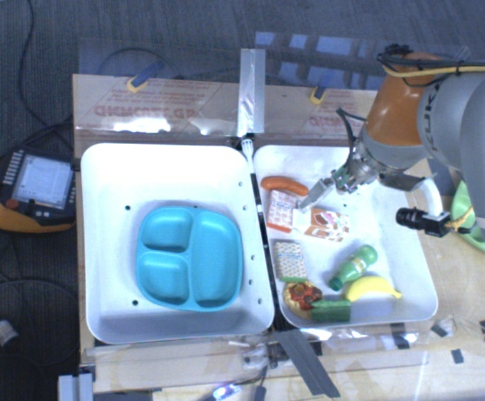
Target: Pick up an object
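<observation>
Two bins (100,249); end effector (316,192) over hotdog (283,185).

worktop (167,107): you see brown board under clear sheet
on it: two white bins, left bin (109,224) touching right bin (410,249)

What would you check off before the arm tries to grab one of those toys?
1. End effector above the right bin: ok.
2. Target beneath it, orange hot dog nearby: ok.
3. End effector free of any object: ok.
4. Room around the hot dog: not ok, red packet sits against it.
5. Banana and green bottle away from the descent: ok.
6. Finger opening: cannot tell.
</observation>
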Motion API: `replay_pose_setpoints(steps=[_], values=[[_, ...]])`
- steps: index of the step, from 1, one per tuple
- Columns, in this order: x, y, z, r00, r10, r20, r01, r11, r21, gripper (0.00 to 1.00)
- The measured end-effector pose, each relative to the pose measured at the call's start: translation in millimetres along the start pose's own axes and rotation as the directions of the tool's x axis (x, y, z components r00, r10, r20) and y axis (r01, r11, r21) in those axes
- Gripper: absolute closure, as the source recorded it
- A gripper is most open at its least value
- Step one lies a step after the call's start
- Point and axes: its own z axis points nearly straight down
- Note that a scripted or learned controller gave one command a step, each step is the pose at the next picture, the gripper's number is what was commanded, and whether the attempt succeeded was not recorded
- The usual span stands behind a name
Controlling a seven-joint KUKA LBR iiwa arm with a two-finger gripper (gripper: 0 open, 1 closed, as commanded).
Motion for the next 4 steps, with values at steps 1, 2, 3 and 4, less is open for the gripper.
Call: replay_pose_setpoints(steps=[1,2,3,4], values=[[-12.2,20.9,31.9,0.989,-0.148,0.010,0.148,0.989,-0.006,0.00],[-11.4,22.8,20.5,0.989,-0.147,0.008,0.147,0.989,-0.011,1.00],[-11.2,22.8,20.7,0.989,-0.147,0.008,0.147,0.989,-0.011,0.00],[-11.2,22.8,20.7,0.989,-0.147,0.008,0.147,0.989,-0.011,0.00]])
